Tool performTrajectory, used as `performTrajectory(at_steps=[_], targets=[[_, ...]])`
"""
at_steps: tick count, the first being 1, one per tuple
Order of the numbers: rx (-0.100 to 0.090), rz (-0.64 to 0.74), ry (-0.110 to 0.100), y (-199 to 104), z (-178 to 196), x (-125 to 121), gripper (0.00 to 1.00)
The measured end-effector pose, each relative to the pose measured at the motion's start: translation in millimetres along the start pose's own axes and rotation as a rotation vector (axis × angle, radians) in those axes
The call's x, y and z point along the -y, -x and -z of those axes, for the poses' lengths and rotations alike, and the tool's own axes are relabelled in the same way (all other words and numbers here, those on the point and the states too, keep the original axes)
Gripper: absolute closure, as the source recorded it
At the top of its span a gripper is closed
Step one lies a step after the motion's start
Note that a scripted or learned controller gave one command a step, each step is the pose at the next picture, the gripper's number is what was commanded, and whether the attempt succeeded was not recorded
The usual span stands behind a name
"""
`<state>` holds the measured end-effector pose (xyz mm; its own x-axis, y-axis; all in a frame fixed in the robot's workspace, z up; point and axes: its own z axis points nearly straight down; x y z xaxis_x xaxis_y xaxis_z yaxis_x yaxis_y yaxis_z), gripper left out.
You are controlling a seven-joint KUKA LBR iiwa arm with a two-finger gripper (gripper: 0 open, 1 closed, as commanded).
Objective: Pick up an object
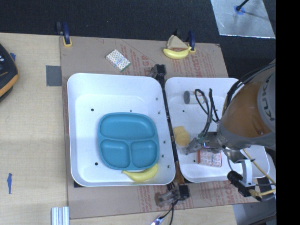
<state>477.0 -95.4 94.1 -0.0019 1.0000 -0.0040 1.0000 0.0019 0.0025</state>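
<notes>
Bench: wooden top under a cardboard sheet [140,48], dark floor beyond at 12 o'clock.
Left bin [82,90]: holds a blue divided plate [127,140]; a banana [140,174] lies against the plate's edge at 5 o'clock.
Right bin [187,172]: holds a yellow sponge-like block [181,136] at 9 o'clock, a small grey piece [187,97] at 11 o'clock, and a red-and-white packet [211,159] near 6 o'clock.
Outside the bins: a second banana [176,53] and a patterned packet [117,59] on the cardboard at 12 o'clock.
Arm [246,114]: reaches in from 3 o'clock, low over the right bin.
Gripper [196,146]: sits just beside the yellow block, at the packet's 10 o'clock corner; jaw state cannot be told, as cables and wrist crowd the tip.
Likely target: the yellow block or the packet, both close to the tip.
Good practice: centre over one item alone, close squarely, keep off the bin wall, then lift straight up.
</notes>
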Motion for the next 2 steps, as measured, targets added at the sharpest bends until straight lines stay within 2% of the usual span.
performTrajectory(at_steps=[1,2], targets=[[0.004,0.002,0.003,2,11,-1,1.0],[-0.003,0.002,-0.003,71,106,-84,1.0]])
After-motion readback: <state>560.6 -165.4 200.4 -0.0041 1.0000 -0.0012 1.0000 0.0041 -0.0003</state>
